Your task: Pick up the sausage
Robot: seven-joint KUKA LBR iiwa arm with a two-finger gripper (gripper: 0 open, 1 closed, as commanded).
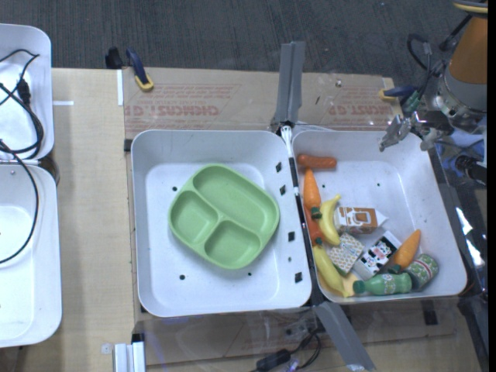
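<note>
Looking down at a slant, you see two shallow white bins side by side; the left bin carries a green divided plate at the centre of the frame; the right bin holds a clutter of toy food. The sausage, short and reddish-brown, lies near that bin's upper left corner, just above an orange carrot and a banana, apart from the cartons lower down. The gripper hangs at the upper right of the frame, over the bin's far rim, well apart from the sausage; whether it is wide or narrow, you cannot tell. To do this well, you likely need to travel left, square across the sausage's short width, and descend clear of the wall and carrot.
</note>
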